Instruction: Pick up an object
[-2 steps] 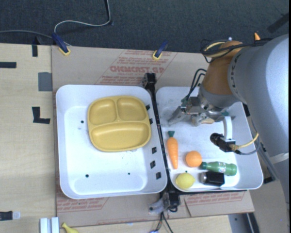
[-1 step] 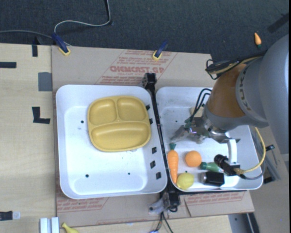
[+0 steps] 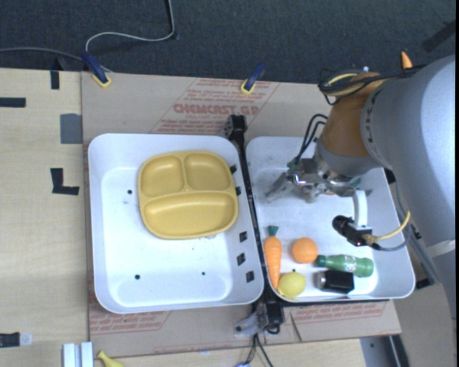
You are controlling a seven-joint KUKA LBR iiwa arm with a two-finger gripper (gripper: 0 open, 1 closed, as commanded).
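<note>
Claw [image 3: 279, 188] hung over the far-left part of the right bin [image 3: 398, 281], close to the divider between the two bins. Its fingers pointed left and appeared slightly spread, with nothing seen between them; bare white bin floor showed at the tips. No object was held.

Candidate objects all lay along the near edge of the right bin, apart from the claw: a carrot [image 3: 272, 256] lying near-to-far by the divider, a yellow lemon [image 3: 292, 284] just beside its near end, an orange ball [image 3: 304, 250] to the right of the carrot, a green bottle [image 3: 350, 264] lying on its side further right, and a small black item [image 3: 337, 281] just near of the bottle.

Left bin [image 3: 107, 228] held a yellow divided plate [image 3: 188, 192] towards its far half. Both bins sat on the cardboard-covered worktop [image 3: 138, 105].

Judgement: task stood at the approach stage. Pick not yet made; the claw would need to travel nearward to the cluster, descend, close on one item and lift.
</note>
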